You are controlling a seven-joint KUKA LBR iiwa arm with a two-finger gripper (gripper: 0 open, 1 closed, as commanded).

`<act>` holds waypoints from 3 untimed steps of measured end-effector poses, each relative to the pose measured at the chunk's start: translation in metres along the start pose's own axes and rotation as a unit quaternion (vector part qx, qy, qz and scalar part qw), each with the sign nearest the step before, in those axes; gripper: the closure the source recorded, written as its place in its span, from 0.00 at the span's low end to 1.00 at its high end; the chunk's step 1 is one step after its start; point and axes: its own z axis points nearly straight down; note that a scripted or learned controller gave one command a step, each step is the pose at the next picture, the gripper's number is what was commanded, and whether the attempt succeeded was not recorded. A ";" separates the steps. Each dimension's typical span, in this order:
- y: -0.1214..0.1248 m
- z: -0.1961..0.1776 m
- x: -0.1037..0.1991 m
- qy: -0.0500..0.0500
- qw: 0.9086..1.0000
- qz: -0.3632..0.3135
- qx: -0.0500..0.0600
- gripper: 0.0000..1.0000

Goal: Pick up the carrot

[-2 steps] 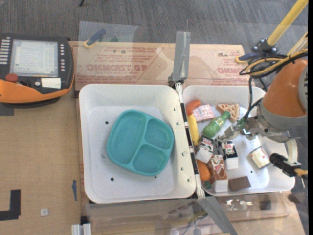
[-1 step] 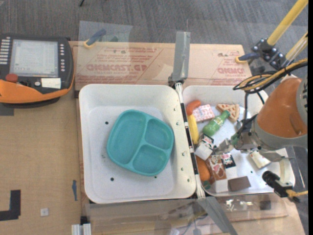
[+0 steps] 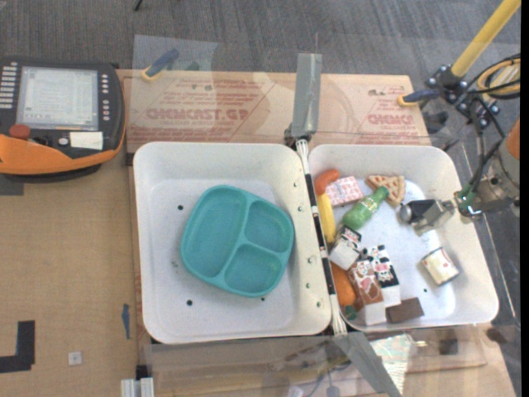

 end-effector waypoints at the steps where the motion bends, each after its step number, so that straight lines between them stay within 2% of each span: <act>1: -0.012 0.135 0.020 -0.003 0.997 -0.082 -0.009 0.00; 2: 0.000 0.137 0.037 -0.024 0.965 -0.262 -0.022 0.00; 3: 0.001 0.138 0.034 -0.016 0.975 -0.220 -0.017 0.00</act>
